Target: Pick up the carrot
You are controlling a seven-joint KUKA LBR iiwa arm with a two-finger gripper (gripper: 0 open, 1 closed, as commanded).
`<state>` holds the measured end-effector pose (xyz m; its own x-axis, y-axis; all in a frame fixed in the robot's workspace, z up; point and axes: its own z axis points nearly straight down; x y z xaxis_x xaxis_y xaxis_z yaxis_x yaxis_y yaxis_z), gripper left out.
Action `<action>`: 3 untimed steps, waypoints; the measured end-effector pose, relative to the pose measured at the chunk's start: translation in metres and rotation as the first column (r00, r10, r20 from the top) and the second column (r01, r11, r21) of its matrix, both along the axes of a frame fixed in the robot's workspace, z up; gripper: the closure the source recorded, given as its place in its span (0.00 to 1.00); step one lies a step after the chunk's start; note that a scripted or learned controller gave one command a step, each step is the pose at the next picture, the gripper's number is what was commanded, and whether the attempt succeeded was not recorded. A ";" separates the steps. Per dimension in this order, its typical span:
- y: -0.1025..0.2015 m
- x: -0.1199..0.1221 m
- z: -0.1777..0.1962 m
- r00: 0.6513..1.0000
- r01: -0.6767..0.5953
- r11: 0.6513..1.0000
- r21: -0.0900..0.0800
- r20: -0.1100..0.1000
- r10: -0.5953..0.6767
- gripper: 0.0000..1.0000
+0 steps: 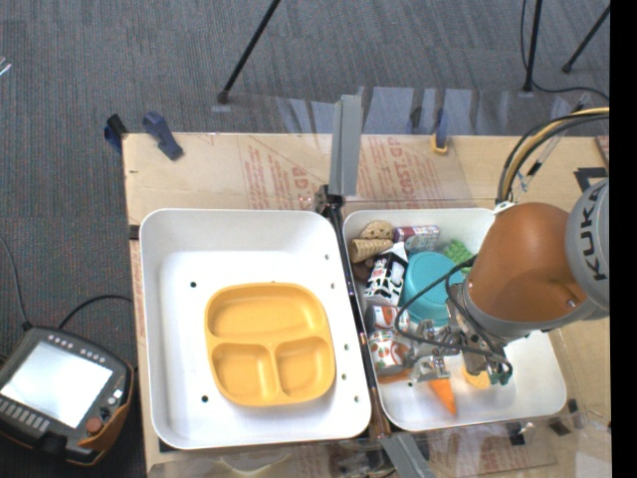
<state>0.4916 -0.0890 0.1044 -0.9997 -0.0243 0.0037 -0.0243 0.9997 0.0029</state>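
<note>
We see the carrot (443,395) lying in the right bin (537,391), near its front edge, its pointed end toward the front wall. The claw (446,362) hangs just above and behind the carrot's thick end, reaching in from the right; we cannot tell how far apart its parts stand or whether it touches the carrot. Behind it lie a teal cup (430,282) and a black-and-white carton (384,275). The left bin (179,257) holds a yellow divided tray (269,344).
</note>
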 end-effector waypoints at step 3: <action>0.004 0.007 -0.007 0.999 -0.049 0.999 -0.006 0.006 0.049 1.00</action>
